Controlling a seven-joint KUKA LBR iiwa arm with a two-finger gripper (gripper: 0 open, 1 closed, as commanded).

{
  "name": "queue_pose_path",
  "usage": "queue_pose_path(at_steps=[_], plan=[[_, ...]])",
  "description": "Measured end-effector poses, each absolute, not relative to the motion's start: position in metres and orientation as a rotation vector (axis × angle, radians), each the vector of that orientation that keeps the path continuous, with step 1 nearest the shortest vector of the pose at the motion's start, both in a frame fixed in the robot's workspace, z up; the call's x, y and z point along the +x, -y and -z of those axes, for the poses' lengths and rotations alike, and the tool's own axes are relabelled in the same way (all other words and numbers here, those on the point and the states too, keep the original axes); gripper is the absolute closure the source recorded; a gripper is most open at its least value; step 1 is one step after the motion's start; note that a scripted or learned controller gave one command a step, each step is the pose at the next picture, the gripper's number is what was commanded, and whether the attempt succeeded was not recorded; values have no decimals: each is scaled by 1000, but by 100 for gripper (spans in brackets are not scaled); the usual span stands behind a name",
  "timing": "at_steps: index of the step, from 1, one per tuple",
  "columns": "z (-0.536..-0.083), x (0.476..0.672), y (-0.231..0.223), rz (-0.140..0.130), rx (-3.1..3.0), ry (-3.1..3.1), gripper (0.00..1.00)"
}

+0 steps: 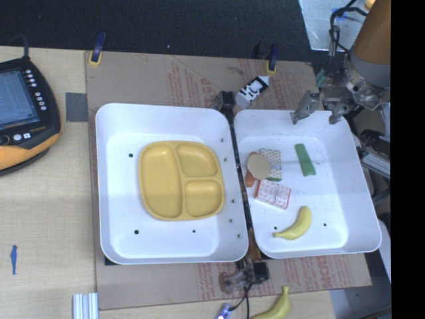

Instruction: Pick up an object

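Red print on the cardboard sheet (199,68) too blurred to read, no other legible text

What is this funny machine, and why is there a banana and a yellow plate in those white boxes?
You are looking down from a camera fixed above a workbench. The grey and orange thing on the right is a robot arm. At its end is a gripper, like a hand with two fingers. The fingers are spread apart and hold nothing; the gripper hangs over the far edge of the right bin.

That bin holds the things the robot can try to pick up: a toy banana, a green stick, a round brown piece and a small red and white packet.

The left bin holds a yellow tray with three sections. Another banana lies outside the bins, at the near edge.
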State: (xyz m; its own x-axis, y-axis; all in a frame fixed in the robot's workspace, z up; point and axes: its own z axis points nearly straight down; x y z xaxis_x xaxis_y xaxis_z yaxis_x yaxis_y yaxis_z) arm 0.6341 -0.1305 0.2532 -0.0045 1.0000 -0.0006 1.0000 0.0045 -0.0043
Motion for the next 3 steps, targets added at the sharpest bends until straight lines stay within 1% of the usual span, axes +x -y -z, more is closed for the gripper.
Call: queue_pose_path(at_steps=[1,2,3], plan=[[-178,655,193,-9,-2215,2223,0],[-91,653,202,-8,-2213,2225,0],[-92,627,168,-7,-2212,2227,0]])
